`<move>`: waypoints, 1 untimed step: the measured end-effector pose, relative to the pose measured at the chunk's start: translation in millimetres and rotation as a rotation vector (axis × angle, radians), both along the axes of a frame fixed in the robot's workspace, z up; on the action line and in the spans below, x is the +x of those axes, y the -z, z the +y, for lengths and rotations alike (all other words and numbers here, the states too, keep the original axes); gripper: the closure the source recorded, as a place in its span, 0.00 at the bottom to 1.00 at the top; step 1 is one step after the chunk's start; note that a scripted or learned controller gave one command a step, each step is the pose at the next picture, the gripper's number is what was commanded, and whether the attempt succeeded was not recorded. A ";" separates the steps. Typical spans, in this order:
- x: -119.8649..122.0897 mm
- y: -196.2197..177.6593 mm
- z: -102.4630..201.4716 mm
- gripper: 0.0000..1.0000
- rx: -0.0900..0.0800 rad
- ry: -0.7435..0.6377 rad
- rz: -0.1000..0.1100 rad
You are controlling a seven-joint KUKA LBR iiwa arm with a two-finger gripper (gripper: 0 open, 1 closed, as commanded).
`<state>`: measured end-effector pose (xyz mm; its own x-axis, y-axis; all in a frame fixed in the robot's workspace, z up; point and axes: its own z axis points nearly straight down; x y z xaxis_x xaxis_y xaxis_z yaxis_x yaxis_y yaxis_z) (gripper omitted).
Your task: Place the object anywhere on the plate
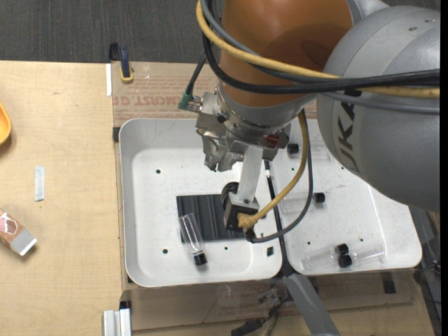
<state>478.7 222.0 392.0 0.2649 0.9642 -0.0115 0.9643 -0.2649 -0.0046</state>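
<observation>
Camera view, 1 of 1.

Looks down at a slant on 2 shallow white bins set side by side on a sheet of brown cardboard [161,93] printed in red: left bin [133,187] and right bin [395,247].

Reaching in from the right and covering the upper right of the view: grey arm [392,96] with orange band [280,33].

Hanging over the rear middle of the left bin, above the far edge of the plate: gripper [222,159], metal-bodied. Apart or together: cannot tell from this angle.

Flat on the floor of the left bin, toward the front centre: black ribbed plate [206,215], rectangular.

Lying across the front-left corner of the plate: clear vial [189,229] with black cap [200,259]. Upper end of the body over the ribs; capped end past the plate edge, on the white bin floor. Apart from the gripper.

Lying flat in the right bin, near the front wall: second clear vial [325,257], black-capped. Farther back in the same bin: small black part [318,198].

On the tan bench [63,285], well left of the bins:
- pale strip [39,184];
- wrapped block [15,235], red-brown and grey;
- orange item [3,126], cut off by the left edge.

At the rear-left corner of the cardboard: blue clamp [124,65], yellow at the base.
</observation>
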 end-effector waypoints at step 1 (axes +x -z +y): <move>17.5 126.3 5.6 1.00 0.006 -0.004 -0.002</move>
<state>496.3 227.6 265.8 0.2614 0.9652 -0.0054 0.9652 -0.2615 -0.0042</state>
